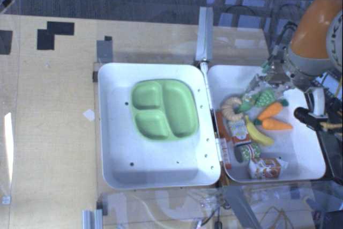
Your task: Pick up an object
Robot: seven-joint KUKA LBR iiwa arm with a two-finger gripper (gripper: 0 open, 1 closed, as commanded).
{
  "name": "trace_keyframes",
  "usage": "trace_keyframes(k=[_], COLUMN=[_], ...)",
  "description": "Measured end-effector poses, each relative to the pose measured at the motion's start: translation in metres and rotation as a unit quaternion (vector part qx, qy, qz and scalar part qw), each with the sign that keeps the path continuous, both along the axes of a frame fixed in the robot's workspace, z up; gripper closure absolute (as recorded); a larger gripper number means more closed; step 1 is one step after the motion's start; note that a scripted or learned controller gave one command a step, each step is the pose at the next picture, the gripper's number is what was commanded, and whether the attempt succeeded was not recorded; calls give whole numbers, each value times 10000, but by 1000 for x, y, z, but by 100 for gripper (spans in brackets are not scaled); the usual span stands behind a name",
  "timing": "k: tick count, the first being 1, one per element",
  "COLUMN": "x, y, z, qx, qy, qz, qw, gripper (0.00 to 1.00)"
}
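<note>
Green bumpy toy sits under my claw in the right bin, crowded by carrots and banana. Claw low over the pile for a grab; can't tell its opening.

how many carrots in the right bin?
2. One carrot lies tilted in the right bin, right of the green toy by the claw; the other carrot sits just below it. More may be hidden under the pile.
</note>
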State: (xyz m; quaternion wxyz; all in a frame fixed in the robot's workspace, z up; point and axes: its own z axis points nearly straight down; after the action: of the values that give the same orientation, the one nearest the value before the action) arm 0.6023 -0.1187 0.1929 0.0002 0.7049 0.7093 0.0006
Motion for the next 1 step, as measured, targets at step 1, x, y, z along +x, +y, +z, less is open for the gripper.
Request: trace_keyframes(k=[1], x=[-27], y=[-44], z=[-90], qx=[-42], qy=[-114], qz=[1523], qw=[9883], gripper=[0])
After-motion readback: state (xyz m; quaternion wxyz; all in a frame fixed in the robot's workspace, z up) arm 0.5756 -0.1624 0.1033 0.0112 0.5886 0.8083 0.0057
